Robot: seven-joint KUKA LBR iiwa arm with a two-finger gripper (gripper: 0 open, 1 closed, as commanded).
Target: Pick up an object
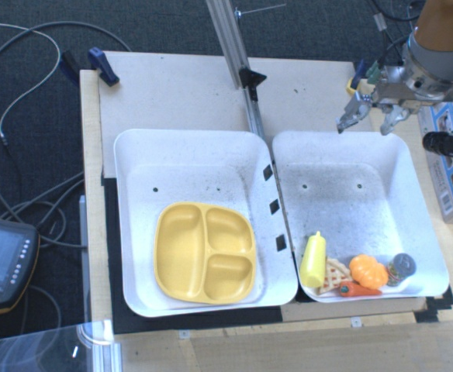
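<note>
The gripper [370,121] hangs at 1 o'clock in the view, above the far rim of the right bin [413,169]. Its two fingers stand apart, tips down, with nothing between them.

Candidate objects lie well away from the gripper, clustered at 5 o'clock along the near wall of the right bin:

1. Bottle [313,260]: yellow, lying roughly end-on, at the left of the cluster. It is probably light, smooth plastic and may be slippery. Grip across the middle of the body, not the tapered cap.
2. Waffle [336,274]: flat lattice piece, touching the bottle's right side. It sits low on the floor, so it offers little edge to the fingers.
3. Orange [367,270]: a rounded, ribbed orange toy. It is probably light and stiff and may roll. Grip across its widest part.
4. Carrot [358,290]: a thin red-orange piece against the near wall, below the orange. The wall likely blocks one finger.
5. Jar [401,267]: small, grey, just right of the orange. Its detail is too small to tell.

The bottle looks like the easiest pick, as its left side is clear.

The left bin [133,161] holds a yellow tray [205,252] with three compartments. It lies flat at 7 o'clock.
</note>
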